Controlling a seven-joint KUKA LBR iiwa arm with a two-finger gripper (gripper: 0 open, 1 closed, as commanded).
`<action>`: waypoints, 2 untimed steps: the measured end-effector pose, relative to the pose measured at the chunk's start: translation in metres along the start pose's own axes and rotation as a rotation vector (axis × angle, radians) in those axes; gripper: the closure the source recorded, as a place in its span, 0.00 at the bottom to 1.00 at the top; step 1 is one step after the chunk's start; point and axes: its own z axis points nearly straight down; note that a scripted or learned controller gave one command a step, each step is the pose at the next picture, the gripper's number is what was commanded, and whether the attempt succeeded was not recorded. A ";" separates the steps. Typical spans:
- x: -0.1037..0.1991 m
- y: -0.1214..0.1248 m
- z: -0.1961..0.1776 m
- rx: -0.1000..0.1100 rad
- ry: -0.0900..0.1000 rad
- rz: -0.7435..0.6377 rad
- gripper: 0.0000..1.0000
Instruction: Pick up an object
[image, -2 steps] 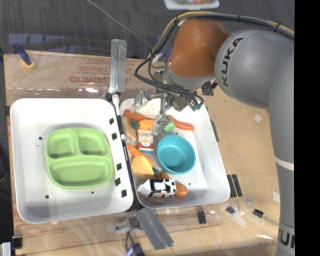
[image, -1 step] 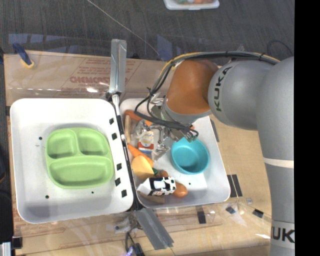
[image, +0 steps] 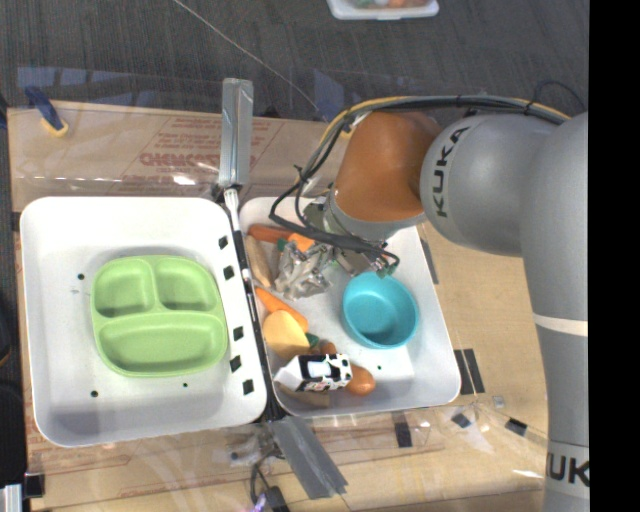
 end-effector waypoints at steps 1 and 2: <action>-0.024 0.079 -0.089 0.001 -0.001 0.217 1.00; -0.019 0.151 -0.087 -0.001 0.007 0.743 1.00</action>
